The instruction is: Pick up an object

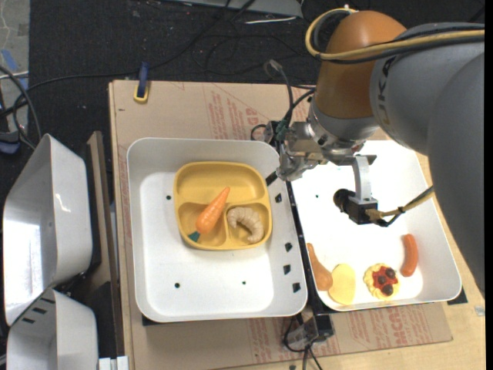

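My gripper (291,160) hangs over the wall between the two bins, at the top left corner of the right bin (400,187). Nothing shows between its tips. In the left bin (154,206) lies a yellow divided plate (219,172) with an orange carrot (212,210) and a pale curled shrimp-like piece (248,223). Along the near side of the right bin lie a red sausage (409,254), a small tart with berries (383,280), a yellow slice (343,284) and an orange drumstick-like piece (318,267).
The big grey arm covers the upper right of the view. White tubs (46,206) stand left of the bench. A yellow clamp (141,91) sits on the cardboard's far left edge, and cables run behind.
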Tool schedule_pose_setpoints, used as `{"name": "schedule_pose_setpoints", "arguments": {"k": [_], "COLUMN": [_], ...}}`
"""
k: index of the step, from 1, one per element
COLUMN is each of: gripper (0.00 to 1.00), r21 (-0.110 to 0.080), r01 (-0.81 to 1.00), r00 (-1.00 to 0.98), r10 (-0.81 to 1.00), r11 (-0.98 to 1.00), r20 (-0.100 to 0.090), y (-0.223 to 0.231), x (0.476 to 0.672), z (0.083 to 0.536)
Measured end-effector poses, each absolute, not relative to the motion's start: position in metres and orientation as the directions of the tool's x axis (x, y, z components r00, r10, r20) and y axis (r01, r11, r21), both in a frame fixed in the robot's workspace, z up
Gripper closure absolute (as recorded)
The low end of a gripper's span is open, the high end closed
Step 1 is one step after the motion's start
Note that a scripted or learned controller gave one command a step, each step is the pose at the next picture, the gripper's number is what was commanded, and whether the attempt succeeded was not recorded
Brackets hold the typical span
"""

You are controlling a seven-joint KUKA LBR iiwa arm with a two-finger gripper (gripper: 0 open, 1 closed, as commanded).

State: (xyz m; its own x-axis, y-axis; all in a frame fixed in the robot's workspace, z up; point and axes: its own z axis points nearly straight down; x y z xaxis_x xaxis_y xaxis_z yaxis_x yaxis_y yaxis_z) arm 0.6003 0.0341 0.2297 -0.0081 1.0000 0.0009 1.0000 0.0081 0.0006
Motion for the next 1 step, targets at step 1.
{"name": "schedule_pose_setpoints", "arguments": {"k": [1], "gripper": [1.00], "r21": [0.002], "r01": [1.000], "r00": [-0.010], "r10": [1.000], "r11": [0.010], "r20": [0.002], "y": [0.0962], "x": [0.6053], "z": [0.2375]}}
